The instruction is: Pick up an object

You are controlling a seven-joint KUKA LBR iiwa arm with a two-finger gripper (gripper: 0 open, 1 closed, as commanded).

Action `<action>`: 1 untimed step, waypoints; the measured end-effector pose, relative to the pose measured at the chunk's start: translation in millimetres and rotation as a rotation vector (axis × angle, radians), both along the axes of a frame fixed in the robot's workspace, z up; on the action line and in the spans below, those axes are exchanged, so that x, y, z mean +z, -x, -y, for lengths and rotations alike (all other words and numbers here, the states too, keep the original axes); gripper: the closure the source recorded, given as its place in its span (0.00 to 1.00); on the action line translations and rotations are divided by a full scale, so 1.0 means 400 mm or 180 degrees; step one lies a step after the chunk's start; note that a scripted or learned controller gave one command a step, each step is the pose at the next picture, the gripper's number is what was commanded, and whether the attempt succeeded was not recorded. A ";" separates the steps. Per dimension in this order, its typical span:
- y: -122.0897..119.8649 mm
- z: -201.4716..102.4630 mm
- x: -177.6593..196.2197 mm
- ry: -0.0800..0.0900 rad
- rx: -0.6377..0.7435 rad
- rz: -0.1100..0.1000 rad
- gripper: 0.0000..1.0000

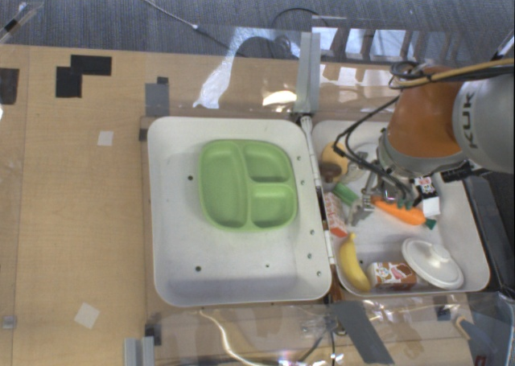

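My gripper hangs low over the middle of the right bin, under the orange wrist band. An orange carrot lies just to its right, touching or nearly touching it. A small green item and a red item lie just to its left. A yellow banana rests at the bin's front left, with a small brown and red box beside it. A white round lid sits at the front right. A brownish round item lies at the back left. Nothing is seen held.
The left bin holds a green divided plate near its middle. A metal post stands behind the ridge between the bins. Black cables loop from the arm over the right bin's back.
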State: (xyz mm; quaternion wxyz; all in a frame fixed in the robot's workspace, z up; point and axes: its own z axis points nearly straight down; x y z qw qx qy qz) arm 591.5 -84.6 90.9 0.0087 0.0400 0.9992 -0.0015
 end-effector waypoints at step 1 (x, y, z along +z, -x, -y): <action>-0.182 0.049 0.066 -0.0003 0.0637 -0.0016 0.00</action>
